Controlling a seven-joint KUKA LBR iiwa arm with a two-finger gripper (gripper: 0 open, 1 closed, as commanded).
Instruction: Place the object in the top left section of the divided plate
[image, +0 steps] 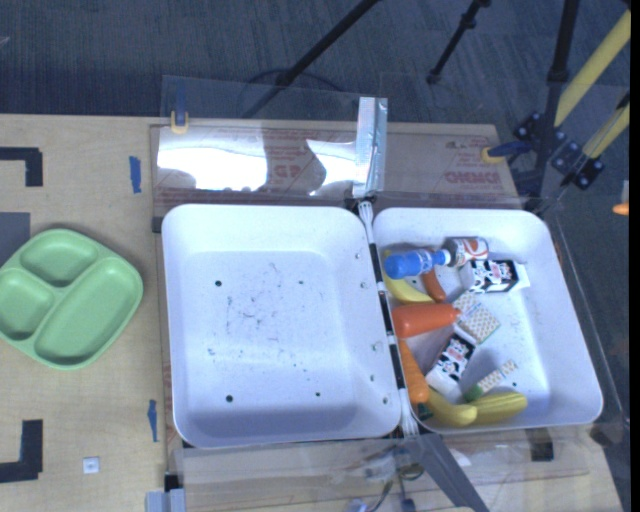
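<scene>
Camera view. Green divided plate (108, 262) sits on the wooden bench (100, 440), left of both bins, well apart from the toys. Left bin (180, 240) is white with scuff marks. Right bin (560, 330) holds a heap along its left side: blue bottle (410, 264), orange carrot (425, 318), yellow banana (482, 408), small black-and-white cartons (496, 275). Which one is the object to move: cannot tell. Gripper state: cannot tell.

Green divided plate (68, 298) sits left of two white bins (270, 325); right bin holds what look like toy foods (425, 318).
</scene>
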